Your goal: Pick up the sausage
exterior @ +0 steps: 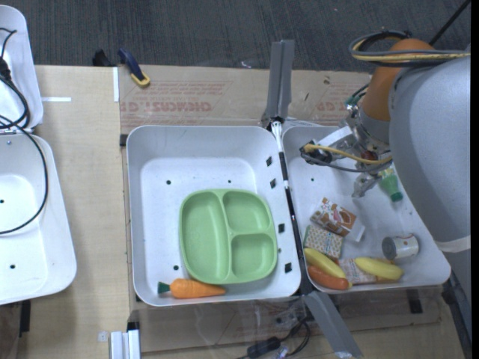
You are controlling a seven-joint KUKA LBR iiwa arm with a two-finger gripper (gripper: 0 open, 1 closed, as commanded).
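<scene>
Overhead slanted view of a wooden worktop (82,126) carrying two shallow white bins side by side. The left bin (150,200) holds a green divided plate (228,234) near its centre and a toy carrot (193,289) lying along its near wall, just beside the plate's lower edge. The right bin (296,200) holds the remaining items. The grey arm (434,148), with its orange band (389,81) above the wrist, enters from the right and hangs over the far half of the right bin, yellow cabling draped across the wrist. The tool (364,184) points down into the bin near a small green object (391,185); whether its fingers are apart or together cannot be told from this angle, and nothing is seen between them. The sausage (327,277), a reddish-orange piece, lies at the near left corner of the right bin, touching a yellow banana-like piece (324,262) just above it. It is well apart from the tool, nearer the camera and to the left of it. Between sausage and tool lie two small printed packets (334,218). A second yellow piece (378,267) and a small grey can (399,247) on its side lie to the right of the sausage, along the near wall
</scene>
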